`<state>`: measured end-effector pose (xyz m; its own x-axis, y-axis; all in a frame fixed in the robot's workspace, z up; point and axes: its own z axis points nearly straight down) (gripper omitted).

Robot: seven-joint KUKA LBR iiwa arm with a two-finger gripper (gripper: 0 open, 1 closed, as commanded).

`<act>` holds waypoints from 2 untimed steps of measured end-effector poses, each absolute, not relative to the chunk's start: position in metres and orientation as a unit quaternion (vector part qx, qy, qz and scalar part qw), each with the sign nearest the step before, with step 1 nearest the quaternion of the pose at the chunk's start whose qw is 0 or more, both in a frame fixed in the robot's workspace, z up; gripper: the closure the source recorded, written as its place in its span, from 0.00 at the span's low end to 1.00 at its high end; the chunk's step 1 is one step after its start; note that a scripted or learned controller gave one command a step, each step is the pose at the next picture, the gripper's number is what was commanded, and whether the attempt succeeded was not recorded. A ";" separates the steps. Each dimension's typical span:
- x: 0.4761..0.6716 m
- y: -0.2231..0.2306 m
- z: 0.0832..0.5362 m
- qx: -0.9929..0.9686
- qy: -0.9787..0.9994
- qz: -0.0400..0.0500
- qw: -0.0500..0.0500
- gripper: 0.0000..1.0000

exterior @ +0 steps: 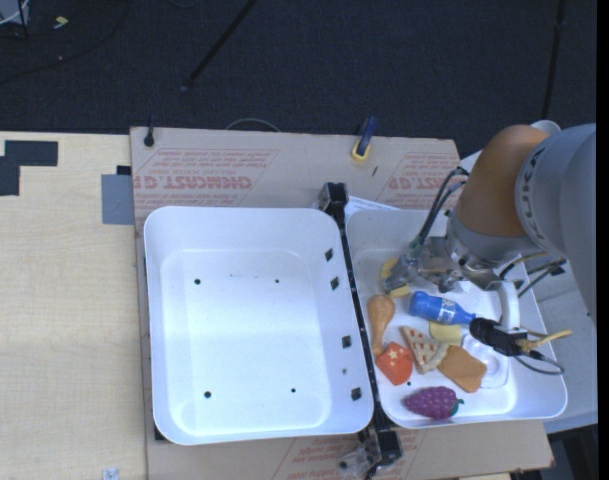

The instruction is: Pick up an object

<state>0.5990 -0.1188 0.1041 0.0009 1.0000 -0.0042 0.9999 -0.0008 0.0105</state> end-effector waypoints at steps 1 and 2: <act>0.645 -0.080 0.087 0.706 0.708 0.001 -0.001 0.00; 0.599 -0.082 0.089 0.707 0.707 -0.002 -0.003 0.00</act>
<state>0.5989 -0.0817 0.0890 0.0008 1.0000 0.0010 1.0000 -0.0008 -0.0066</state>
